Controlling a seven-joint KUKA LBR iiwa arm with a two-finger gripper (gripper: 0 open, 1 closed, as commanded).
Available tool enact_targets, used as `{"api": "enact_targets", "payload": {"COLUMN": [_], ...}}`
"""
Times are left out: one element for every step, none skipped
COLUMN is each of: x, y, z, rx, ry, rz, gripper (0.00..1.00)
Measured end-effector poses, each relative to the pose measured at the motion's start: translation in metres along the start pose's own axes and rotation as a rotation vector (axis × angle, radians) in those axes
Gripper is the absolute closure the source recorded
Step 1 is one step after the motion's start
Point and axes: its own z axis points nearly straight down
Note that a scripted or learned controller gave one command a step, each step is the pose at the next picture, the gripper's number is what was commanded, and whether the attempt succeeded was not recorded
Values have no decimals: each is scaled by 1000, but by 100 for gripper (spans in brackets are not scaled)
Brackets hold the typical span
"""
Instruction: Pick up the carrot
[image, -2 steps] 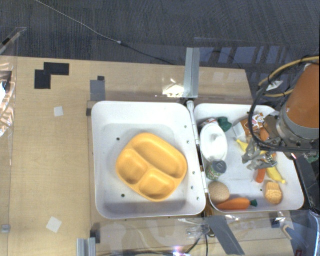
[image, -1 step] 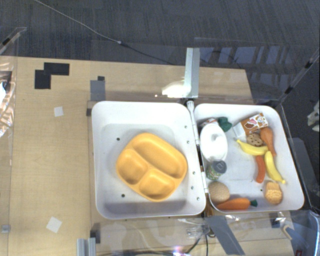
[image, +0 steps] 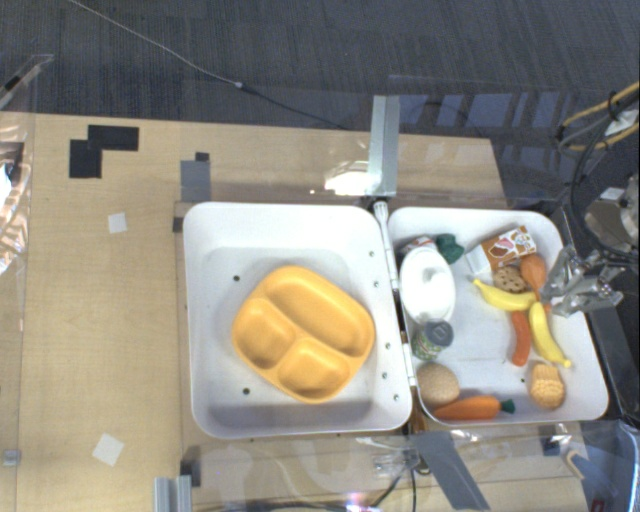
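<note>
The carrot (image: 468, 407) is orange with a small green top. It lies flat along the near wall of the right bin (image: 590, 400), its green end pointing right. My gripper (image: 572, 284) hovers over that bin's right rim, well back and to the right of the carrot. A banana and a red-orange stick lie between the two.
The right bin is crowded: a white jar (image: 427, 281), a can (image: 432, 338), a brown roll (image: 437, 383) touching the carrot's left end, two bananas (image: 547, 333), a snack box (image: 508, 245) and a ridged pastry (image: 546, 384). A yellow divided plate (image: 303, 331) sits in the left bin (image: 210, 260).
</note>
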Motion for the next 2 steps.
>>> {"api": "enact_targets", "payload": {"x": [-40, -31], "y": [40, 33], "z": [101, 30], "rx": [-3, 8], "ry": [1, -5], "rz": [116, -72], "gripper": [100, 100]}}
